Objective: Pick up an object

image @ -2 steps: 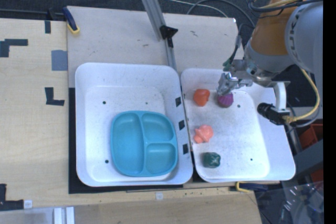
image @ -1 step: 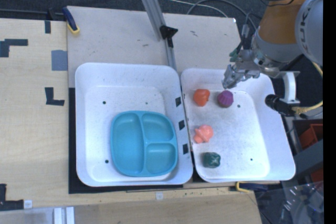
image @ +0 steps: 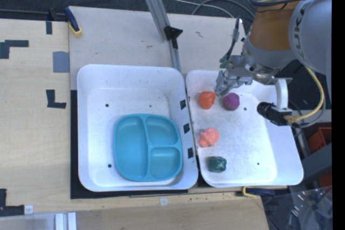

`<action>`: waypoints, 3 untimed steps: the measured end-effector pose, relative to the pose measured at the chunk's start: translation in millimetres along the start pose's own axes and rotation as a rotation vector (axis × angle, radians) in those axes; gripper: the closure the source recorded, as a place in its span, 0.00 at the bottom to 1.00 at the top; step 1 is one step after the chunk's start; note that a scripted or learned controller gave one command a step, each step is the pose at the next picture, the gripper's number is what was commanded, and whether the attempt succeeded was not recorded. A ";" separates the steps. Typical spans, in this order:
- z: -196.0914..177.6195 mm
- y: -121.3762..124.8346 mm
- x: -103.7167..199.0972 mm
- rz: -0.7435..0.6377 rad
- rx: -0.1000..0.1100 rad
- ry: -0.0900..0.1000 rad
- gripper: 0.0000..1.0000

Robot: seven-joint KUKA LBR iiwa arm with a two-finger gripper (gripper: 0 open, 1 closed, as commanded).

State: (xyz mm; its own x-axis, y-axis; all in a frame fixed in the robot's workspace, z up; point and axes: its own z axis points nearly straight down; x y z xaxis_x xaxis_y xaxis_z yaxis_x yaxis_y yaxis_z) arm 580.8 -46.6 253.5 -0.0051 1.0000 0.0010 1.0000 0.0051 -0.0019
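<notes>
In left bin (image: 91, 116), blue tray (image: 146, 147)

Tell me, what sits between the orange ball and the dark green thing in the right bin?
In the camera view, the pink lumpy object lies between the orange ball and the dark green thing, apart from both, on the right bin.

Blue tray (image: 146, 147) in white bin (image: 97, 86), orange (image: 206, 99), purple (image: 231, 101), pink (image: 208, 137), dk green (image: 217, 164) objs.
</notes>
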 end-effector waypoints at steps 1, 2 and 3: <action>-3.0 -14.3 50.6 -0.002 0.000 0.001 1.00; 1.5 -30.1 92.8 -0.001 0.002 0.000 1.00; 21.2 -53.1 143.2 -0.001 0.004 0.000 1.00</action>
